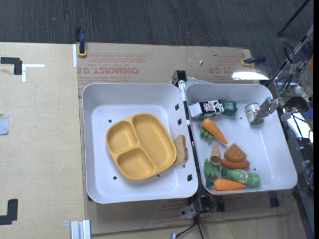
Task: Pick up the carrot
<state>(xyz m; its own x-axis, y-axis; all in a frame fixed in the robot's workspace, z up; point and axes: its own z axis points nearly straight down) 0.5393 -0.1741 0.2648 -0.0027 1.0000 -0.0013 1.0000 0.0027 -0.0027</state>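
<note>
Claw (255,114): state unclear | right bin (279,148) | cardboard-covered bench (45,148) | dark floor (149,14)

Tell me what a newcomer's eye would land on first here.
First the yellow plate, three compartments, bright in the left bin. Next the toy food heaped in the right bin: one carrot near the middle, a second carrot at the near edge beside a green bottle. The gripper hangs at that bin's far right.
</note>
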